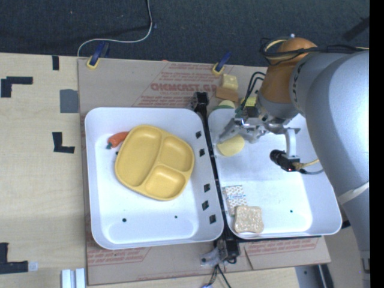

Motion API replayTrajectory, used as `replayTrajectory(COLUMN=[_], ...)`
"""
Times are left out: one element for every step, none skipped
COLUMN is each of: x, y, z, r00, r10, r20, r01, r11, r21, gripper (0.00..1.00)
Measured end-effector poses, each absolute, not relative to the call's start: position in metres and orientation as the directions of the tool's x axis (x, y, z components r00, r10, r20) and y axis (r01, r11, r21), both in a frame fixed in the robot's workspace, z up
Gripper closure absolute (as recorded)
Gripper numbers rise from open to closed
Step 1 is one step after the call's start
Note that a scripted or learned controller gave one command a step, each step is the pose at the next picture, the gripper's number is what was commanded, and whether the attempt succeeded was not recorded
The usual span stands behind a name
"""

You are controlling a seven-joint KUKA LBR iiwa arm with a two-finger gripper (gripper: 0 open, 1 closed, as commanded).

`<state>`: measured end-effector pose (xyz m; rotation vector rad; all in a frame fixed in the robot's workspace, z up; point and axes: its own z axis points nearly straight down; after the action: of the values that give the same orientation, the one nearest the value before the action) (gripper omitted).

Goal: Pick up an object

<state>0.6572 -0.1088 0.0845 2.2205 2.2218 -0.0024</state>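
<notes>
Plastic, smooth and pale yellow, forms the rounded lemon (231, 146) that lies just below-left of the gripper (243, 128); whether the gripper is clenched or released cannot be told. One yellow three-compartment tray (155, 162) is seen far to its left in the left bin (99, 179), with one orange carrot (117, 138) beside it. One rough tan bread slice (248, 219) and one speckled square packet (234, 194) lie well below the gripper in the right bin (300, 203).

Yellow lemon-like object (231, 146), right bin, upper-left corner.
Pale yellow, rounded, lying on the white floor close to the divider wall, right under the gripper (240, 131); can't tell if it's gripped.
</notes>
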Motion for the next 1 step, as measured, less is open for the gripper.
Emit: replayTrajectory(x=[0.6417], y=[-0.1066], z=[0.0849], r00=[0.0], r10=[1.0], r20=[-0.002], r01=[1.0], r11=[0.0], r21=[0.0], gripper=[0.0])
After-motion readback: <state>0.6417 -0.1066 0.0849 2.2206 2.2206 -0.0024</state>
